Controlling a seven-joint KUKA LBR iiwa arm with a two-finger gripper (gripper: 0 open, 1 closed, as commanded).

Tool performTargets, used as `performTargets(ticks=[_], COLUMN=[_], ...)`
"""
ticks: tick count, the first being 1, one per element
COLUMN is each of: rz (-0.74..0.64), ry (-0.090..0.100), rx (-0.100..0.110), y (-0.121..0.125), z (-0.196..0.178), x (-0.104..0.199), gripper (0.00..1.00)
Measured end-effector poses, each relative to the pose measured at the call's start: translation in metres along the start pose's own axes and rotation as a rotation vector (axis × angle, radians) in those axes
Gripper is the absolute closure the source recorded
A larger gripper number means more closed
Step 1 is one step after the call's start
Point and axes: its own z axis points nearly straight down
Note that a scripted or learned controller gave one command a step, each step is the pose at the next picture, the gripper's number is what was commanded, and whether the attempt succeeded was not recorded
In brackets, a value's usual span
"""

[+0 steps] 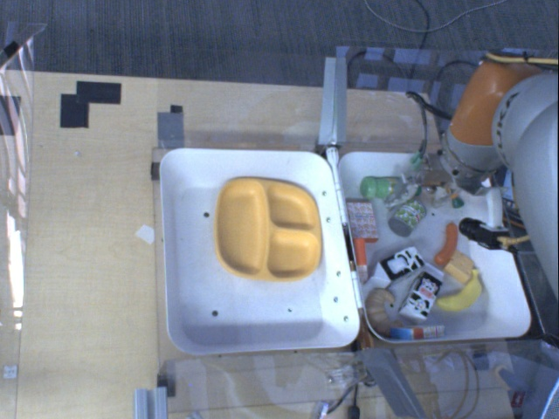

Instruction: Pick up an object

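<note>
Bench (87, 260) wooden; grey carpet (175, 16) behind.

Tray (266, 228) in L bin (188, 260); banana (463, 295) in R bin (502, 317)

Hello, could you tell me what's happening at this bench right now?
A grey robot arm with an orange band reaches from the right into the right bin, its pincer low among the clutter near a green bottle. A banana and other small items lie there too. The left bin holds a yellow divided tray.
</note>
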Motion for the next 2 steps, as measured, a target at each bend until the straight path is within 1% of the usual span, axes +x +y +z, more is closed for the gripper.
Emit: performTargets(ticks=[1, 2], rz=[-0.004, -0.004], ry=[-0.005, -0.005], rx=[-0.005, -0.004], y=[0.0014, 0.0014], z=[-0.0135, -0.0134], x=[0.0001, 0.0003], gripper=[1.00, 0.00])
